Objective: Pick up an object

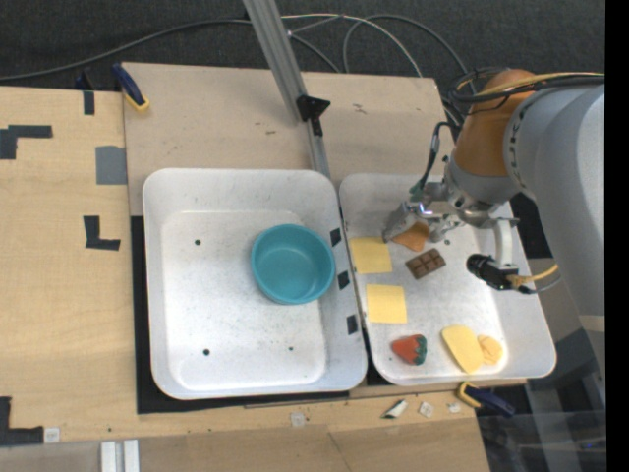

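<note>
— Well, where are you just now?

— I am reaching in from the right, my gripper (425, 226) low over the back of the right bin (531, 357). Whether it is wide or narrow I cannot tell; the wrist hides that from above.

— Is there something under you?

— An orange-brown piece (414, 236) lies right below my tip, touching or nearly so. I cannot say that I hold it.

— And around it?

— A brown chocolate bar (426, 263) lies just beside it, toward the front. To its left is a pale yellow square (371, 256), and nearer the front a second yellow square (385, 304). At the front edge lie a red strawberry with a green cap (410, 349) and a yellow wedge (462, 347) touching an orange-yellow lump (488, 350).

— The other bin?

— The left bin (177, 214) holds a teal bowl (292, 264), upright, toward its right side, well apart from me.

— Anything on the bench?

— The bench (59, 165) carries grey and black tape marks at the left, and a metal pole (285, 57) slants across the back.
</note>
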Motion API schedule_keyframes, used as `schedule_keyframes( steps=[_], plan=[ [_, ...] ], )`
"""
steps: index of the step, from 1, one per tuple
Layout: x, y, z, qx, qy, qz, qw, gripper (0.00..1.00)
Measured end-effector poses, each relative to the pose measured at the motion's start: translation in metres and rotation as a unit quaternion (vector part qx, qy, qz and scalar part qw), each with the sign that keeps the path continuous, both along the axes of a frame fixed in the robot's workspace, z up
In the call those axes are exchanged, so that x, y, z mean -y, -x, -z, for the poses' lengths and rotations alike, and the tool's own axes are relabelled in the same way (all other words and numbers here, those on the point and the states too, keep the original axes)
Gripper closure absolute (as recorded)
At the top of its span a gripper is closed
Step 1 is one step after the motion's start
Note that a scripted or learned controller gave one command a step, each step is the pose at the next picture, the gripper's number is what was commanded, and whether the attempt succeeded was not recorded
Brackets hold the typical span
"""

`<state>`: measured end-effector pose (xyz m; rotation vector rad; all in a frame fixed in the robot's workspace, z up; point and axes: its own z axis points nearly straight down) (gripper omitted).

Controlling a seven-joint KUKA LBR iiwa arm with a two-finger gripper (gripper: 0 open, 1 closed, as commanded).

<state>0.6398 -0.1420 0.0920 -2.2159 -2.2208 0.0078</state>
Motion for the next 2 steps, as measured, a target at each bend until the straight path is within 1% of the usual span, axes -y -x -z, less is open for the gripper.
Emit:
schedule_keyframes(
  steps=[1,2],
  plan=[
    [-0.001,-0.001,-0.014,0.002,0.0,-0.001,1.0,1.0],
    [-0.008,-0.01,-0.066,0.005,-0.0002,0.0,1.0,1.0]
  ],
)
